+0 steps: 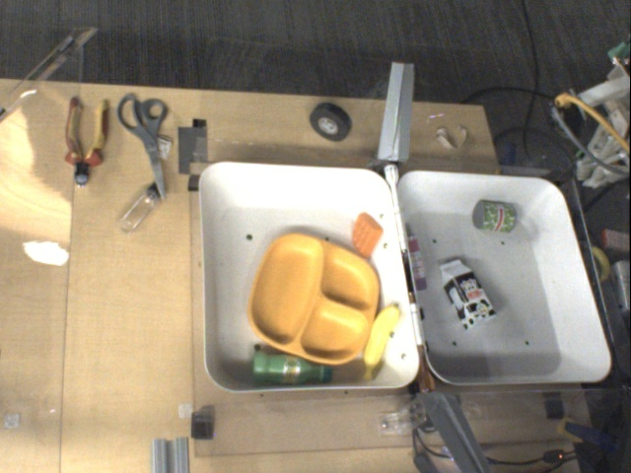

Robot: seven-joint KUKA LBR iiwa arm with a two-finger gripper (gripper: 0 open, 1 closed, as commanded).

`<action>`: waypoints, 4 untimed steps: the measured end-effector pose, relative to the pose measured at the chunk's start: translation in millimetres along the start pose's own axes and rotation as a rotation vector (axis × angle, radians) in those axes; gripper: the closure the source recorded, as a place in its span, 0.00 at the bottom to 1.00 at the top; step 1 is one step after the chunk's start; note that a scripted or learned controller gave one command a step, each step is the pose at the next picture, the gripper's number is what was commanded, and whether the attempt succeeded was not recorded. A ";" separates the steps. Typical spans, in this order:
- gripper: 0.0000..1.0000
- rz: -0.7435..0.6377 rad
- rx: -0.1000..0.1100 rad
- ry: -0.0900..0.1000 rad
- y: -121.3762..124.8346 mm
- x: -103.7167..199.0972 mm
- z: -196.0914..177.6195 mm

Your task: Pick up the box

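While the small black-and-white printed carton box [467,293] lies flat near the middle of the right shallow white bin [577,264], the pick is not yet begun.
I cannot tell the claw's state; a good descent would come straight over the box, aligned across its narrow width, well apart from the green round can [495,215].

The arm [606,116] shows as a pale grey, angular piece at the view's right edge, in the upper part of the frame, high and well back on the far right side. The frame edge cuts it off, so its pose is unclear. Yellow and dark cables loop around it and trail down beside it. It is too small and blurred to tell which part of the arm this is.
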State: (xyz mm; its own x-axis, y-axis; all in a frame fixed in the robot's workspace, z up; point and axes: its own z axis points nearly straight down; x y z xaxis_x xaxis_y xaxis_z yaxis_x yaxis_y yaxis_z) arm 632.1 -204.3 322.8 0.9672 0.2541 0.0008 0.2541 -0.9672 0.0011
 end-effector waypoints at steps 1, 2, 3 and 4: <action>1.00 0.047 0.001 -0.002 1.5 7.9 -11.7; 1.00 0.049 0.001 -0.001 -4.2 -15.1 51.2; 1.00 0.045 0.000 0.002 -12.4 -28.4 -6.2; 1.00 0.049 0.000 0.001 -8.7 -32.3 -5.1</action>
State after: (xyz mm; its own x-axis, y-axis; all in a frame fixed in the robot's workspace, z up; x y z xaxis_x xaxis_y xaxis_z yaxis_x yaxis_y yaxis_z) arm 598.6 -204.1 327.8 0.9784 0.2067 0.0015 0.2067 -0.9784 0.0009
